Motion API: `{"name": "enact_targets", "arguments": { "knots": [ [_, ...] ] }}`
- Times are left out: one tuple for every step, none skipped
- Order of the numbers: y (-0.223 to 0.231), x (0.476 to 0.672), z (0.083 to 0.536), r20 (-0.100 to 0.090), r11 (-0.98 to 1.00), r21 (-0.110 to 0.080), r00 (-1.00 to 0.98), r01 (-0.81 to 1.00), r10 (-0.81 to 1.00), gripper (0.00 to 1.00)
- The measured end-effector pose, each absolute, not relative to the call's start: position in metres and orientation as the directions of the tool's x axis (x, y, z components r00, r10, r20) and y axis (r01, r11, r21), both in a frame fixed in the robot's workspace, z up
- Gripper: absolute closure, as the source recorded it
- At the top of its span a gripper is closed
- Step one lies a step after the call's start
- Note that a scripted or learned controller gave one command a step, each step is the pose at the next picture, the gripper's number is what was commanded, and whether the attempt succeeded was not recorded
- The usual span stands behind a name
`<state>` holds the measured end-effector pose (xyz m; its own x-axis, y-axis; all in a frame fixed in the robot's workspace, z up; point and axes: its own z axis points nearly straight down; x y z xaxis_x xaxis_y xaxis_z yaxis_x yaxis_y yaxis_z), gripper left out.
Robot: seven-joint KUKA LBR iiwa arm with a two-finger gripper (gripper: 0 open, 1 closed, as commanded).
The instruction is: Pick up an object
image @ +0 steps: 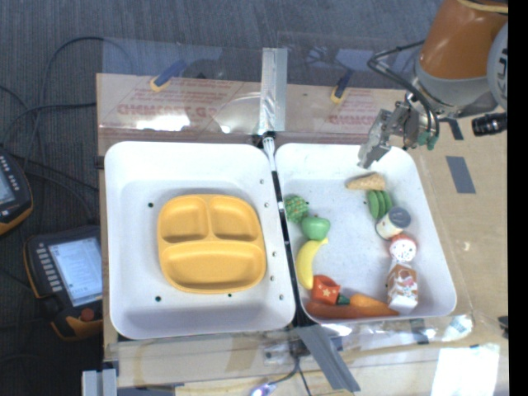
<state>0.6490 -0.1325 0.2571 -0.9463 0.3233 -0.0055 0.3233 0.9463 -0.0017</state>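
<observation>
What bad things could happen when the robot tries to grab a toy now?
1. The tool hangs above the small tan toy near the right bin's far wall; it might bump that wall.
2. The tan toy lies against the green toy, so a grab could push both away.
3. The banana, carrot and snowman figure lie crowded, so they may get nudged.

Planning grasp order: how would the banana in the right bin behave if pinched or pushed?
The banana looks like smooth moulded plastic, so probably stiff, light and a bit slippery. Its curved shape suggests it would pivot rather than roll, nudging the green apple touching its upper end.
</observation>
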Motion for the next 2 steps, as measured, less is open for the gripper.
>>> {"name": "enact_targets", "arguments": {
  "knots": [
    [-0.117,0.639,0.108,-0.001,0.973,-0.001,-0.973,0.231,0.231,1.0],
    [-0.077,0.658,0.225,-0.005,0.972,0.001,-0.972,0.235,0.235,1.0]
  ]
}}
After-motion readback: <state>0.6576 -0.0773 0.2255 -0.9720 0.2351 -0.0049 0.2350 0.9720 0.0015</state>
